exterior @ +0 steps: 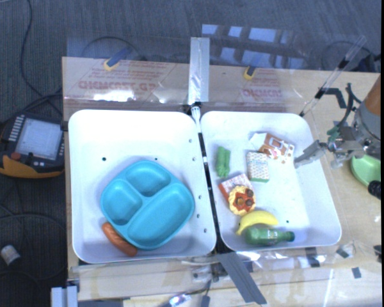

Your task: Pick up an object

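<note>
The right bin [317, 190] holds a green pickle-shaped toy [223, 161], a small checked box [258, 167], an orange and white snack packet [276, 148], a red and yellow packet [241, 196], a banana [257, 220] and a green bottle [269, 236] lying on its side. In the left bin [89, 133] lie a blue divided plate [148, 202] and an orange sausage-shaped toy [118, 238], partly under the plate's edge. My gripper [323, 149] hangs over the right bin's right rim, apart from all the objects. Nothing shows in its grasp.
A green round object [366, 169] sits on the bench right of the right bin, close under the arm. A teach pendant [29, 147] lies on the floor at the left. Clear plastic sheets [179, 82] stand behind both bins.
</note>
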